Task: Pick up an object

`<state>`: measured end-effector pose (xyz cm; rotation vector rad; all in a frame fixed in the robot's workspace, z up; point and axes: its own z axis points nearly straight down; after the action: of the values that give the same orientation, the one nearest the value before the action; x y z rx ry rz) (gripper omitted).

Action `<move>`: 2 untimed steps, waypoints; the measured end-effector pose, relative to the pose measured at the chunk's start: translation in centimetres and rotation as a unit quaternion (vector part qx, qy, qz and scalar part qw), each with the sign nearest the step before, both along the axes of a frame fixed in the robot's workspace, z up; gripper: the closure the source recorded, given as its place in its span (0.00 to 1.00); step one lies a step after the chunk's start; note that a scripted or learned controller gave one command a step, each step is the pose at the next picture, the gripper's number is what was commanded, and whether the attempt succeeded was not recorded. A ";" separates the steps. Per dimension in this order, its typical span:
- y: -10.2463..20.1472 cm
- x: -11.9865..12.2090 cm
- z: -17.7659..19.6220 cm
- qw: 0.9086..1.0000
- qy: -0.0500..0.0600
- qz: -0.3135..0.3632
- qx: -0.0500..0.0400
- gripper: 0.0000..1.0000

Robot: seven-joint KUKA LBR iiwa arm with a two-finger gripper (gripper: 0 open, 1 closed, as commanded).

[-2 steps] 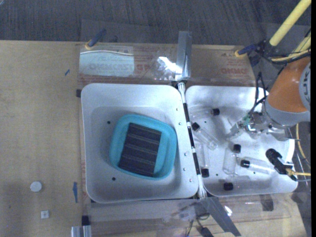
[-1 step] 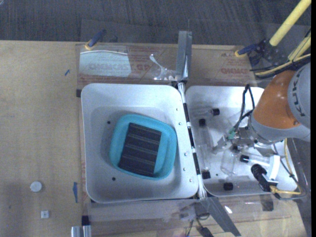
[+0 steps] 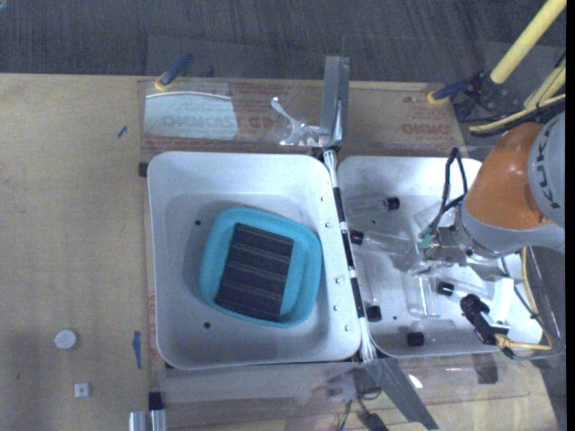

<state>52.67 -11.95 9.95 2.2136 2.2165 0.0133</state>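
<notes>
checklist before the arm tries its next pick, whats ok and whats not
1. End effector above a bin: ok, it is over the right bin.
2. Candidate close by: ok, a small black piece lies on the bin floor just beside it.
3. Something already held: cannot tell, the wrist hides that area.
4. Outlines of the clear parts in the right bin: cannot tell, they are see-through against white.
5. Left bin undisturbed: ok, the blue tray with its dark ridged insert lies flat, apart from the arm.
</notes>
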 end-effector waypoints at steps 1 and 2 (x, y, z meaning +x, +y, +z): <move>0.0 0.0 0.0 1.000 0.000 0.000 0.000 0.00; 2.4 3.2 -1.1 0.999 0.002 -0.032 -0.001 0.00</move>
<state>55.85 -9.59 8.87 2.2857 2.1453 0.0060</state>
